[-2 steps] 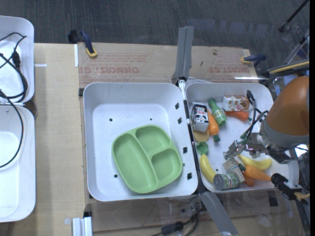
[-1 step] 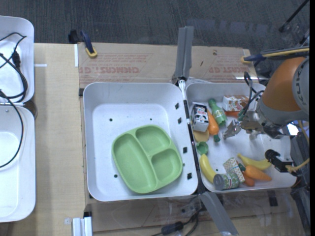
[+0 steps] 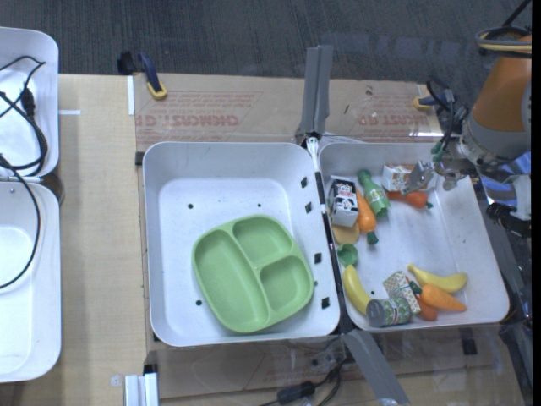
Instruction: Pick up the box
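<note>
Camera view is looking down on two white bins, and the job is looking barely begun. Nearest, at the lower right of the frame, a can [image 3: 388, 312], a small packet [image 3: 401, 284], a carrot [image 3: 442, 299] and two bananas [image 3: 435, 278] are lying in the right bin [image 3: 473, 235]. To their left, a green divided plate [image 3: 254, 271] is sitting alone in the left bin [image 3: 169, 227]. Further up, the box [image 3: 343, 202] is leaning against the right bin's left wall, untouched, with an orange piece [image 3: 365, 214] and a green bottle [image 3: 373, 192] pressing against its right side; I judge those are crowding any grasp. At the upper right, the gripper [image 3: 425, 176] is hovering over a small carton [image 3: 396, 176] and another carrot [image 3: 412, 199], well apart from the box. Whether it is released or clenched I cannot tell. Lifting the box is all remaining.
</note>
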